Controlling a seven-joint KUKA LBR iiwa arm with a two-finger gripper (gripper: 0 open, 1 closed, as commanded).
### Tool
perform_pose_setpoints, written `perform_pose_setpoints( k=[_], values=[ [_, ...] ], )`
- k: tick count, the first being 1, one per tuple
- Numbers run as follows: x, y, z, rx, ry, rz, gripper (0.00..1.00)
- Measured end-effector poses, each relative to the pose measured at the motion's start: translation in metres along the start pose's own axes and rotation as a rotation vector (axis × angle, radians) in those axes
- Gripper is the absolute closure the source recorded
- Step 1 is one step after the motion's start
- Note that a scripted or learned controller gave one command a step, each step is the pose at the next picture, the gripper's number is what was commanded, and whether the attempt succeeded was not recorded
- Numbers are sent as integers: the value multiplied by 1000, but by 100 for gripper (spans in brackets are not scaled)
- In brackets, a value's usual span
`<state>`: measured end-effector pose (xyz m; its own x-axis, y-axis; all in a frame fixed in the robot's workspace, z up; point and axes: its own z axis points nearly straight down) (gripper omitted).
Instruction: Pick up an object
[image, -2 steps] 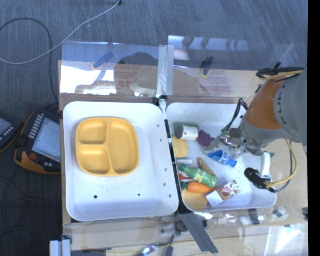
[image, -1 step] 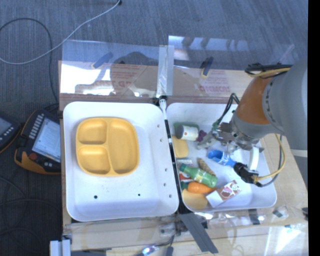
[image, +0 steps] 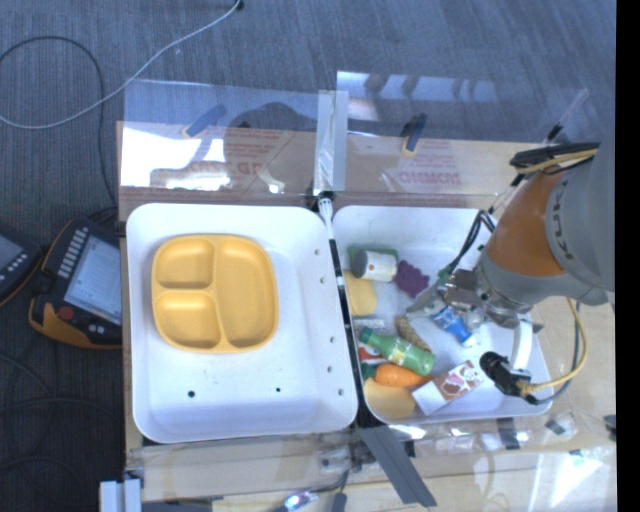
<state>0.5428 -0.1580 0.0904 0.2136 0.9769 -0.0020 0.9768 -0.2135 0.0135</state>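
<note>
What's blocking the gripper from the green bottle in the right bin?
Nothing visible lies across the gap. The gripper sits low in the right bin, up and to the right of the green bottle. Neighbours crowd the bottle: a carrot against its lower side and a blue packet under the gripper.

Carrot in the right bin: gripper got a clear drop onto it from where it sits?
Probably yes. The carrot lies uncovered near the front of the right bin, though the green bottle touches it on one side and the carton lies close, so room is tight. The gripper is over the same bin.
</note>
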Motion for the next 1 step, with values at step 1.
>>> perform_pose_setpoints(
  k=[1],
  values=[
    [13,-53,-1,-6,-1,183,0]
  ],
)
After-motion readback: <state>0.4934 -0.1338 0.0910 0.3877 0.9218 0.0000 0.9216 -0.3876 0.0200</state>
